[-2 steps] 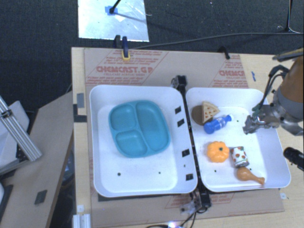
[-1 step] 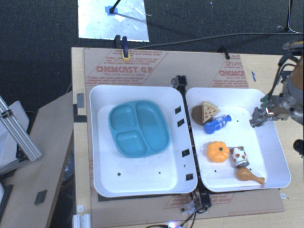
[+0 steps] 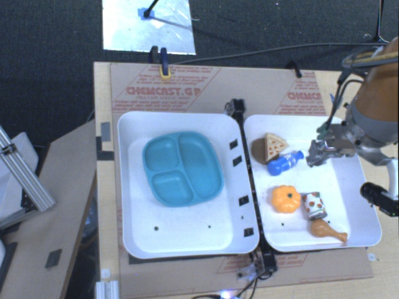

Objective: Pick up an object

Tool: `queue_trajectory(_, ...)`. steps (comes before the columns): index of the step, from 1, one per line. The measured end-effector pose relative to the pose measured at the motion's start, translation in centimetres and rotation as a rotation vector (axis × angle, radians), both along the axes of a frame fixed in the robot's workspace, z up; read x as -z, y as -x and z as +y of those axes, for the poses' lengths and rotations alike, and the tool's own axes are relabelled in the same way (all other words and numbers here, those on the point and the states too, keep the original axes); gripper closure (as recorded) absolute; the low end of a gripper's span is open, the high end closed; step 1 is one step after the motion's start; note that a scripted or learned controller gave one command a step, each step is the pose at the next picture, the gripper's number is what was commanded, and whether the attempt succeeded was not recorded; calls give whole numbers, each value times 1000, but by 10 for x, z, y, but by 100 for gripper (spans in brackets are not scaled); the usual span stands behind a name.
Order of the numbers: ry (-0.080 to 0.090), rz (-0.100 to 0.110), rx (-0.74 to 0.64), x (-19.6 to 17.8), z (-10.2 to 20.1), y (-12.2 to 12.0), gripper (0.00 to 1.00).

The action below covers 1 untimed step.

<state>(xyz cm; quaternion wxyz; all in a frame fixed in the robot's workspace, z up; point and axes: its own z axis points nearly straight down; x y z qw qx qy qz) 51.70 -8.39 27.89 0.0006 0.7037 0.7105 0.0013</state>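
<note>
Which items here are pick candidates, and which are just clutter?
Pick candidates, all in the right bin: waffle wedge, blue bottle, orange pumpkin, small can, chicken drumstick. The gripper is beside the bottle.

Lying about: blue divided plate in the left bin, clamp, foil sheet.

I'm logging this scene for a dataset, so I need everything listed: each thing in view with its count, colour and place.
Bins: two, white, side by side on the bench.
Divided plate: one, light blue, in the left bin.
Wedge-shaped toy food: one, tan and brown, upper left of the right bin.
Toy bottle: one, blue with a white cap, lying just below the wedge.
Toy pumpkin: one, orange, middle of the right bin.
Small can: one, white with red marks, right of the pumpkin.
Toy drumstick: one, tan, lower right bin.
Clamp: one, blue and yellow, back edge of the bench.
Gripper: one, grey, above the right bin beside the bottle's cap.
</note>
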Motion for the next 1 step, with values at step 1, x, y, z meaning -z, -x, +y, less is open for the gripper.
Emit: queue_trajectory(1,1,0,3,3,45,-6,100)
